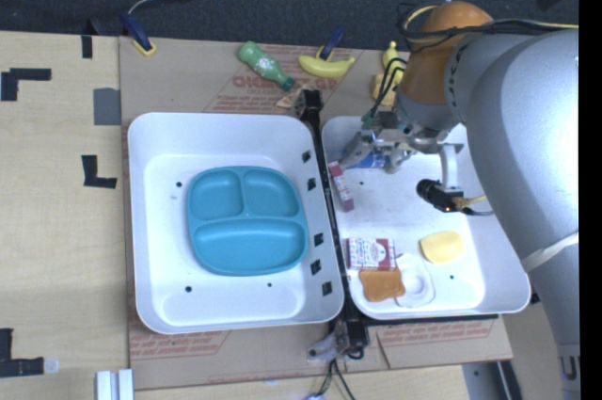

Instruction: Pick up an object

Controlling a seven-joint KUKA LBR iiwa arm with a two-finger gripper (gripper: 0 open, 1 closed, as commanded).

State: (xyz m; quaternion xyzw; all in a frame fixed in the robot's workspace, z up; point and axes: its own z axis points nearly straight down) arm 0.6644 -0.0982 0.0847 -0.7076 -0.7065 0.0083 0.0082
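The gripper point(376, 149) hangs low at 11 o'clock in the right bin point(489, 295); its grasp I cannot tell. A small pink object point(342, 190) lies just beside it (toward 7 o'clock). The left bin point(150, 200) holds 1 blue tray point(246, 221).

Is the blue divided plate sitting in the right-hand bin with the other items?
No. The blue divided plate lies in the left bin, while the small items sit in the right bin.
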